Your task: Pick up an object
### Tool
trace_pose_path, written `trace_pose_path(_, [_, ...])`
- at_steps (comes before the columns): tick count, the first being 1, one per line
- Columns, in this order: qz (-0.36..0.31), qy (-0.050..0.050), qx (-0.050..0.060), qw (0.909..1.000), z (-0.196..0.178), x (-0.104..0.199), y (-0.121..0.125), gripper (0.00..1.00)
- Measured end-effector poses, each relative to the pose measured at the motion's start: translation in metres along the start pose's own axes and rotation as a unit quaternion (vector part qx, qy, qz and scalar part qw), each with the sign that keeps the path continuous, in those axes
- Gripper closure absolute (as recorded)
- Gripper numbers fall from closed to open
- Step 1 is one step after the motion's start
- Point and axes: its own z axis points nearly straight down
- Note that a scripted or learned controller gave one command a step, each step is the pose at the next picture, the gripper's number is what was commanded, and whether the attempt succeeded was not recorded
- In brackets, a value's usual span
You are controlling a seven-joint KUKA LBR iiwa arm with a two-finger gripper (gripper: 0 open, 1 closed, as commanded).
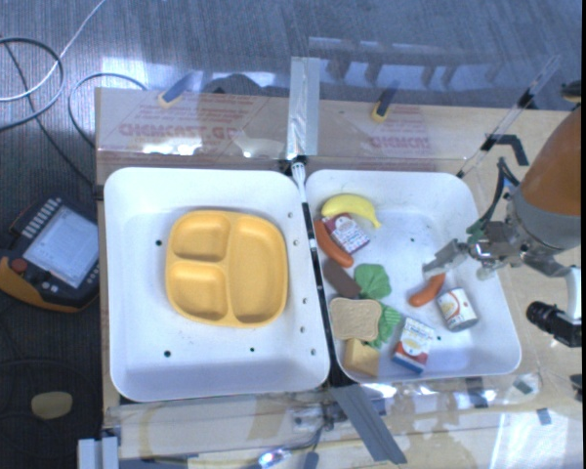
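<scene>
Carrot (427,290) beside can (456,309), under pincer (449,258)

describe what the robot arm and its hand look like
The arm comes in as a broad orange band above a grey wrist section. Below it, the hand is a cluster of grey and silver metal parts with dark fittings and thin pale finger pieces. A dark cable loops beside the wrist.

Single fixed camera, mounted above desk (127,115), looking down at slant. Far enough back to take in both white bins: left bin (137,360), right bin (488,355), plus surrounding floor (273,8). Arm (557,179) enters from frame's right.
</scene>
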Motion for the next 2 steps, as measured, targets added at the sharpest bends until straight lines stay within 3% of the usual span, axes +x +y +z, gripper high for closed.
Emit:
trace_pose_path(1, [-0.05, 0.0, -0.001, 0.9987, 0.0913, -0.0124, 0.0197, 0.0])
trace_pose_path(2, [-0.05, 0.001, -0.001, 0.9987, 0.0824, -0.012, 0.0198, 1.0])
